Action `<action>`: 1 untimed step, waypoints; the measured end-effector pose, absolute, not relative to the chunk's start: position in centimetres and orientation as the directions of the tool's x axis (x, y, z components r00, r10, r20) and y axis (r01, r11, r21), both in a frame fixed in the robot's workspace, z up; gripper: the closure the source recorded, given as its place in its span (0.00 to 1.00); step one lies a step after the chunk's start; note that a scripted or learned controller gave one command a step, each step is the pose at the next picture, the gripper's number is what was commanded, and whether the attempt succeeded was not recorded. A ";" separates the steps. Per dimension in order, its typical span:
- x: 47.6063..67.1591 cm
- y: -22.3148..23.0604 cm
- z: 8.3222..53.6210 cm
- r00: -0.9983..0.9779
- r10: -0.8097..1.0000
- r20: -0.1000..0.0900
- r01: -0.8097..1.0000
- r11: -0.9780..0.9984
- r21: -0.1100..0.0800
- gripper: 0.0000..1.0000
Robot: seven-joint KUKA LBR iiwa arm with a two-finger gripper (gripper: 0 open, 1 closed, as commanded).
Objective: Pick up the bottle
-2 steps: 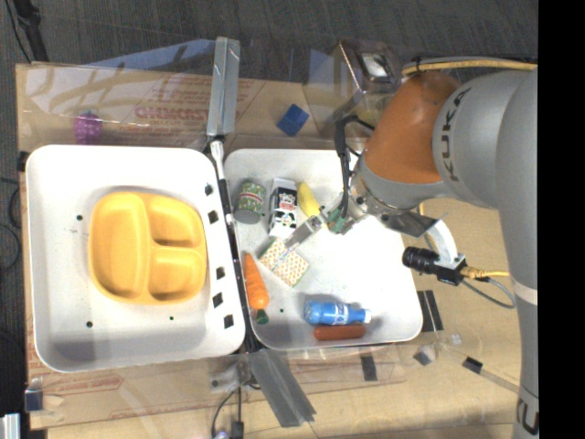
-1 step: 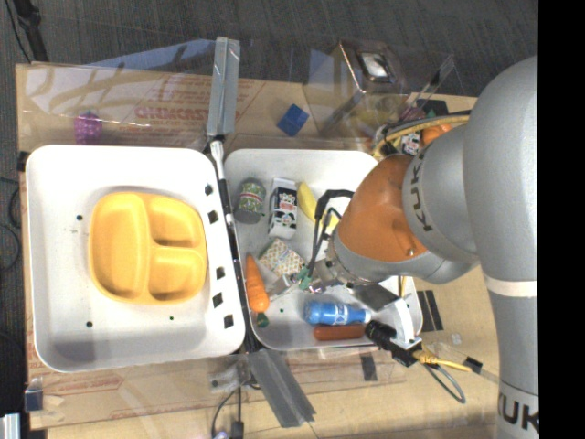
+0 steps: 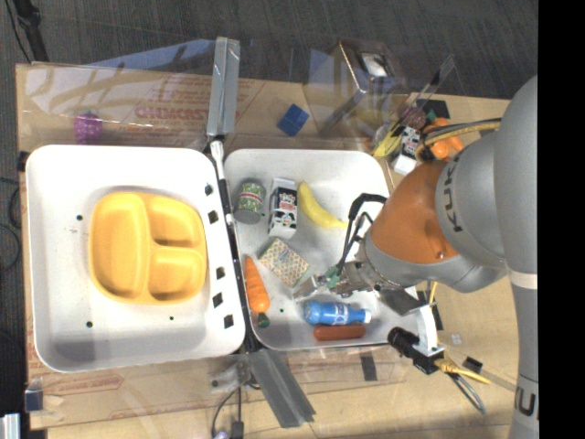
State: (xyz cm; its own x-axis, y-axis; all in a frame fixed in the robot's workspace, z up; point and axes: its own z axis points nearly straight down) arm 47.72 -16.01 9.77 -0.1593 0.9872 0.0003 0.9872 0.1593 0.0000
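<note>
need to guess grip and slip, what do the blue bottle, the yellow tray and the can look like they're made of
Blue bottle: looks like smooth plastic, with a glossy highlight and a white band or label.
Yellow tray: likely moulded plastic, one even colour, rounded compartments, soft sheen.
Can: probably metal with a printed greenish wrap and a dull grey top, though a toy plastic one can't be ruled out.

Bench [image 3: 110, 108] carries 2 white bins, left [image 3: 46, 245] & right [image 3: 347, 163], w/ blue block [image 3: 293, 119] behind.
</note>
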 end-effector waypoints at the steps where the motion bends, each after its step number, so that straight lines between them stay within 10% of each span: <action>1: 47.8 -15.9 10.7 -0.164 0.986 0.002 0.986 0.164 0.000 1.00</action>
State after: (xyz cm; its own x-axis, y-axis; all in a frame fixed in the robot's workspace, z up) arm 47.81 -15.94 10.73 -0.1640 0.9865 0.0015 0.9865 0.1640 -0.0005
